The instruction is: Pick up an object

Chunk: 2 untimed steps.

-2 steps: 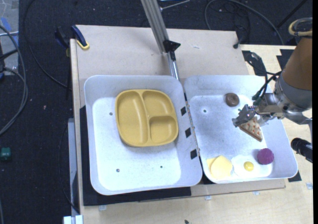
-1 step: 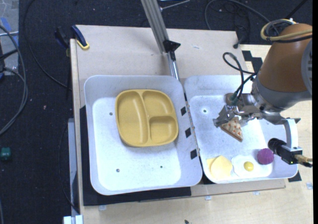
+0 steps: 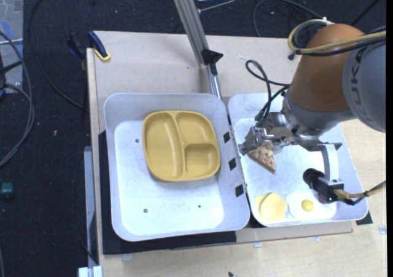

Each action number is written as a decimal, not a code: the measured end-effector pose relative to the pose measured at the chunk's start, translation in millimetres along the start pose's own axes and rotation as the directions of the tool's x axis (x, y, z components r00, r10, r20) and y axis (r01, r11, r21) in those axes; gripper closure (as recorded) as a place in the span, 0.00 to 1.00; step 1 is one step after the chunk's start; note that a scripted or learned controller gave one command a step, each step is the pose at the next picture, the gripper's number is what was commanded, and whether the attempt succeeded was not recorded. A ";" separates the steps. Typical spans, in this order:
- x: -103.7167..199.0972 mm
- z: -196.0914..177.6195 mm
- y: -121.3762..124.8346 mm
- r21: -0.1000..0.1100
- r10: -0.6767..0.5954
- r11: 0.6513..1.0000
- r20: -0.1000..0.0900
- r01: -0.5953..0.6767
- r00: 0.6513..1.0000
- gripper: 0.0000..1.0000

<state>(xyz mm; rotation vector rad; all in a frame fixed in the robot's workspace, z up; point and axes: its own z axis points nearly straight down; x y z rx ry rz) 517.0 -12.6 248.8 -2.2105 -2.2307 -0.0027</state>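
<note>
Hand: the hand (image 3: 253, 142) is low over the far-left part of the right bin (image 3: 288, 177), just inside its left wall. The wrist and the bulk of the arm (image 3: 325, 67) cover it from above, so I cannot tell whether it is apart, together or clamped on anything.
Task's thing: a pizza slice (image 3: 266, 159) lies directly under and beside the hand, with its pointed end toward the near side. Its upper edge runs under the hand's metal, and whether the two touch cannot be made out.
Hidden: the arm's orange and grey body covers the far-right part of the right bin and that bin's far-right rim.
Other things in the right bin: a yellow round piece (image 3: 272, 206) and a fried egg (image 3: 305, 206) sit side by side, close together along the near wall and apart from the pizza slice.
Left bin: the left bin (image 3: 123, 208) holds a yellow divided plate (image 3: 182, 145) in its far half, right way up, and the near half of the floor is bare.
Edges: the two bins meet along a seam with small black clips (image 3: 233, 164) on it.
Open room: bare white floor lies between the pizza slice and the two near pieces.
Counter: the counter (image 3: 147, 64) shows beyond both bins, and a slanted metal pole (image 3: 187, 11) rises from it near the seam.
Hard to read: a small blue and yellow item (image 3: 98, 47) at the counter's far-left corner is too small to identify.
</note>
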 end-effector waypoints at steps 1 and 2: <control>56.3 -4.7 3.7 0.000 0.000 1.000 0.000 0.000 1.000 1.00; 107.4 14.0 0.2 0.004 0.001 1.000 0.001 -0.001 1.000 1.00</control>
